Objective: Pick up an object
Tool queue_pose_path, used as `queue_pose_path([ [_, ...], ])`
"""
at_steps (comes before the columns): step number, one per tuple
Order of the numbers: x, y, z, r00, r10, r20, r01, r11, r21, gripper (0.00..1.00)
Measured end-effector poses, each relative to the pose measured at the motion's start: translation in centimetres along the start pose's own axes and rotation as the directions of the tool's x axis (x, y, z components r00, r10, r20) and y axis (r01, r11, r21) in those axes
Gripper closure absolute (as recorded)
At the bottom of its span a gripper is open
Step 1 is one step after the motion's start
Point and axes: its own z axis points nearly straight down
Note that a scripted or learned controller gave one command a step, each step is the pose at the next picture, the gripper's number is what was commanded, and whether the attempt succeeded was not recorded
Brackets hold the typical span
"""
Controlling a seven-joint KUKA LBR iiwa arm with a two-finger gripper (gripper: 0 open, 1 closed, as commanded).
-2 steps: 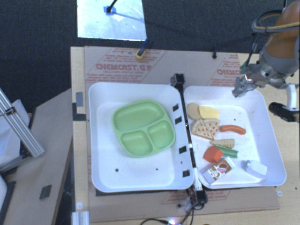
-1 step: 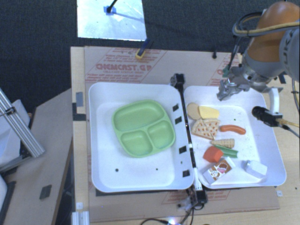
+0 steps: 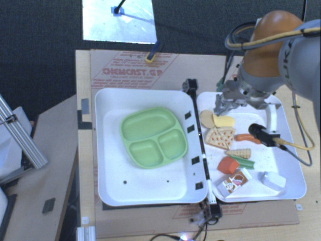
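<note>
The gripper is poised over the yellow cheese slice in the right bin; its state cannot be told. A short descent is needed next.

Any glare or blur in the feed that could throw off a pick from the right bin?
Camera view: the white right bin is bright, so the pale block nearly blends into it; the shiny panel beyond the bench glares; the gripper looks soft and dark over the yellow piece; the green tray reads clearly.
</note>
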Motion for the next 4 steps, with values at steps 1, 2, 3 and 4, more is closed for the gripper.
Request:
queue_pose_path([
  [1, 3.6, -1.6, -0.5, 1.0, 0.001, 0.001, -0.001, 1.0, -0.001, 1.0],
  [2, 3.1, -0.4, -0.9, 1.0, 0.005, 0.002, -0.005, 1.0, -0.004, 1.0],
  [3, 2.9, -1.5, -0.6, 1.0, 0.009, 0.003, -0.009, 1.0, -0.001, 1.0],
  [4, 2.2, -1.5, 0.1, 1.0, 0.01, 0.003, -0.01, 1.0, -0.002, 1.0],
])
